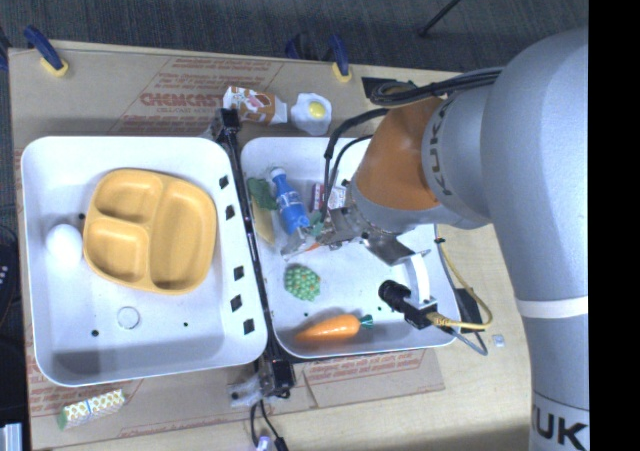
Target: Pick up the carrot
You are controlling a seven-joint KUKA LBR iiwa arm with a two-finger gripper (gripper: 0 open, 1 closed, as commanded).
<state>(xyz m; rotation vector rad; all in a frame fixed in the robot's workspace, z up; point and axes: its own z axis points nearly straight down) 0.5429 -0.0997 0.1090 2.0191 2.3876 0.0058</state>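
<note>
The orange carrot (328, 329) with a green tip lies flat along the near wall of the right bin (430, 337). My gripper (325, 227) hangs over the middle of that bin, close to the blue bottle (290, 202), well beyond the carrot and apart from it. Nothing of the carrot is covered. The arm's grey and orange wrist hides the bin's far right part.
A green bumpy ball (302, 282) sits between gripper and carrot. A green item (262, 189) lies by the bottle. The left bin (40, 339) holds a yellow divided plate (150, 229) and a white egg (62, 244). A small carton (250, 104) and a fried-egg toy (312, 112) rest outside.
</note>
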